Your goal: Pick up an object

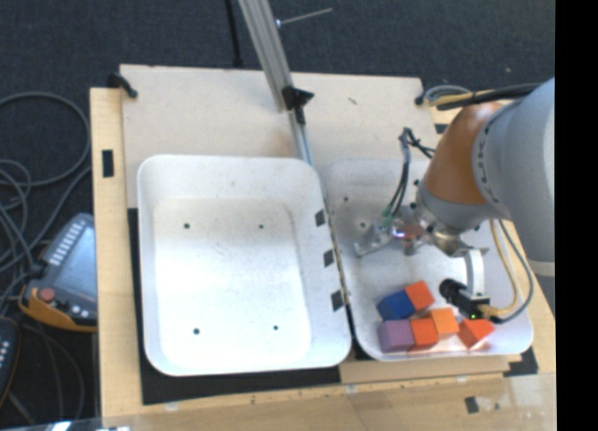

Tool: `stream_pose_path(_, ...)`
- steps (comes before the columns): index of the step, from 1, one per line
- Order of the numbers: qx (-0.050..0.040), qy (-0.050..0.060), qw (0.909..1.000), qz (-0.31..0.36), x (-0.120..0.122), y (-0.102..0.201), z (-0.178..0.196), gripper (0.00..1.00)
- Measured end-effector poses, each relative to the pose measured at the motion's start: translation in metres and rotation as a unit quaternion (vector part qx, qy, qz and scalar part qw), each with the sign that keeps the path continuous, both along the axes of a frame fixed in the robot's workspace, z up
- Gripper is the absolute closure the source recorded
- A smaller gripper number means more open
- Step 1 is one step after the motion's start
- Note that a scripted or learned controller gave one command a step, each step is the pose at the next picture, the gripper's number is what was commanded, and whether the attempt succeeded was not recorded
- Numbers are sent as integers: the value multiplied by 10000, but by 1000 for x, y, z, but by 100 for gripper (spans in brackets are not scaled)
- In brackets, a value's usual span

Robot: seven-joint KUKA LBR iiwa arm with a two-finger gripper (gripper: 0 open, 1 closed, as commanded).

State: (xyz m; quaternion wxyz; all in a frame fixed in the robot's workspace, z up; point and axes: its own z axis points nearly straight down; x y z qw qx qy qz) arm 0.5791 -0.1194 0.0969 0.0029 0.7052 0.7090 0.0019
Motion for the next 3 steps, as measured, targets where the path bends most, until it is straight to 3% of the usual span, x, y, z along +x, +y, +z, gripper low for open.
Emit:
stream_pose_path(1,5,27,10000,-32,-68,23,1,0)
stream_pose_path(2,-10,0,10000,-40,-95,-9,68,0)
stream_pose_path(3,-26,-16,10000,-41,-94,-65,155,0)
